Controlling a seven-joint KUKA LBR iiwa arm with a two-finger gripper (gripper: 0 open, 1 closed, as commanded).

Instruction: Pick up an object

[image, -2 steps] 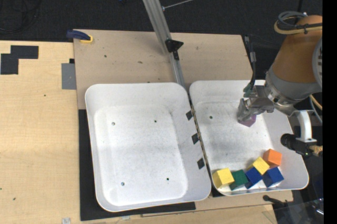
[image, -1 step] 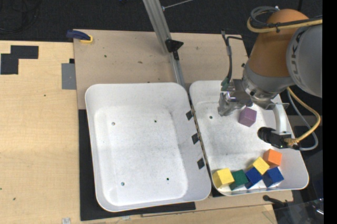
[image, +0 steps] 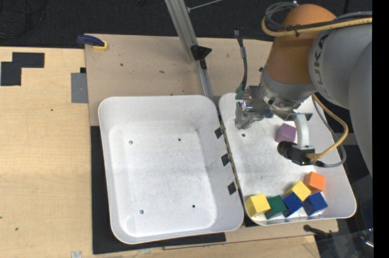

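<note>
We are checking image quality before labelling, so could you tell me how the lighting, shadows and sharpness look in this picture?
Camera view: even light on both white bins, no harsh glare; background above the bench is dark; the arm casts a soft shadow around the gripper; the blocks are sharp enough to tell colours, though the gripper reads slightly soft.

My arm (image: pixel 340 62) is smooth grey casing with dark lettering, a rounded orange band above the wrist, yellow and black cables looping around it, and a small metallic pincer (image: pixel 243 114).
</note>
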